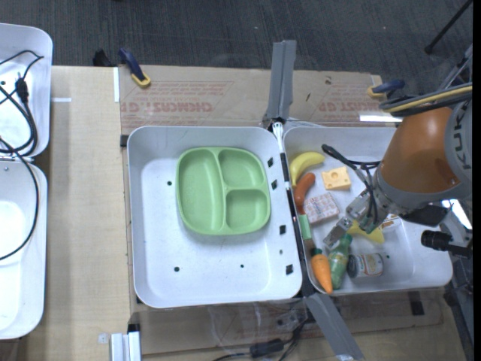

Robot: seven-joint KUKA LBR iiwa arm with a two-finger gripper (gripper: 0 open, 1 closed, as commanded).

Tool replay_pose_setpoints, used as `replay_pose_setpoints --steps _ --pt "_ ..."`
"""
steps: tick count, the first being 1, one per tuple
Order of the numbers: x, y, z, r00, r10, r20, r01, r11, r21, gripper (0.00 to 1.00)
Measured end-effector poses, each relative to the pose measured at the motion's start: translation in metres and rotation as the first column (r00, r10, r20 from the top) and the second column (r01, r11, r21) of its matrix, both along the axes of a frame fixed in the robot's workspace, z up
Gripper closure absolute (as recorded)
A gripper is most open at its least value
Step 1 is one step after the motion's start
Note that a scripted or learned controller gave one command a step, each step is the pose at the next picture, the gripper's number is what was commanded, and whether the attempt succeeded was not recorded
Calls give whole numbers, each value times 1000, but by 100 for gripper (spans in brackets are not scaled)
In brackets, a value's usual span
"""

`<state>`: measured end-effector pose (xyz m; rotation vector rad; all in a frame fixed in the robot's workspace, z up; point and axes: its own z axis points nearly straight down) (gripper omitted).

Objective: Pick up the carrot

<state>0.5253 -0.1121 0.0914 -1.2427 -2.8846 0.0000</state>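
Carrot (321, 271) lies at the right bin's (421, 280) near-left corner; the gripper (359, 218) hangs mid-bin over clutter, its grasp state unclear.

Two white bins (143, 224); one green plate (223, 190), one carrot (322, 271), one banana (304, 162), one cheese wedge (336, 178)

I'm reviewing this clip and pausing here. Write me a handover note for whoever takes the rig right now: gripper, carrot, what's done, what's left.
Gripper: low in the right bin, over the middle of the clutter; whether it is open can't be told.
Carrot: lying at the bin's front left corner, next to a green bottle, apart from the gripper.
Done: nothing visible; the carrot is not lifted.
Left: move toward the front left corner, grasp the carrot, lift it.
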Motion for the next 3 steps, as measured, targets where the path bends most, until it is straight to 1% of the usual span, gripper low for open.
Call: replay_pose_setpoints --steps 1,2,3 --pt "97 -18 1 997 78 4 -78 997 -1 0" --pt "98 -19 12 997 74 9 -74 997 -1 100" --pt "94 28 134 987 -159 4 159 987 -1 100"
